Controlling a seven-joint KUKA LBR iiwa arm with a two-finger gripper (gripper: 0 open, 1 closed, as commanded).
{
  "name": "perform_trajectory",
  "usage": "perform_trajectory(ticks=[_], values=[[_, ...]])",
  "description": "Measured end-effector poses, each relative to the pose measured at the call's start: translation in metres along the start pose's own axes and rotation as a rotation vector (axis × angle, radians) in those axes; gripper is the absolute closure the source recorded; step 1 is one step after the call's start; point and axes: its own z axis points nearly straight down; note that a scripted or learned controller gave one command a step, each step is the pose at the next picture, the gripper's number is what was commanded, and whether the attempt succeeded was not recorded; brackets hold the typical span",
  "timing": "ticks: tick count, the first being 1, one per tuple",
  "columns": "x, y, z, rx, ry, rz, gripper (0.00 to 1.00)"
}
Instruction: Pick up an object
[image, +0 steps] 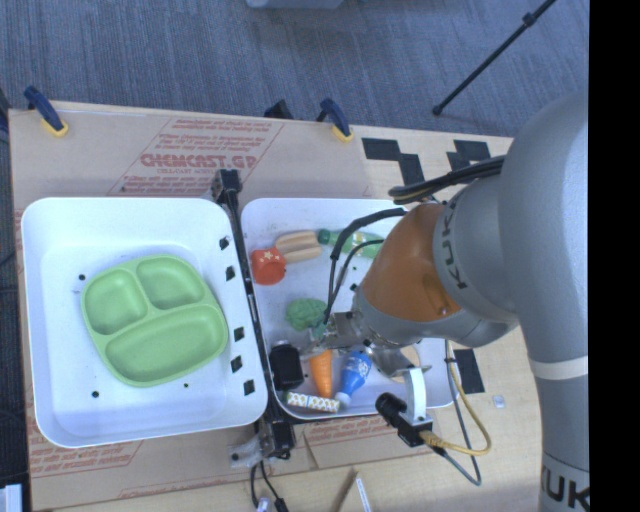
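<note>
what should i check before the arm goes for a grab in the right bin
1. Objects within reach in the right bin: ok; red tomato, hot dog, green leafy piece, carrot and blue bottle lie there.
2. Tool position: ok; it sits low over the carrot and blue bottle.
3. Something gripped: cannot tell; the wrist hides that spot.
4. Crowding at the target: not ok; carrot, blue bottle and a black object lie packed together near the front wall.
5. Left bin: ok; the green divided plate lies flat in it, apart from the arm.
</note>
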Motion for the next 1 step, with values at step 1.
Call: perform_trajectory(ticks=[1], values=[[0.0444,-0.0025,-0.1195,-0.002,0.002,0.004,1.0]])
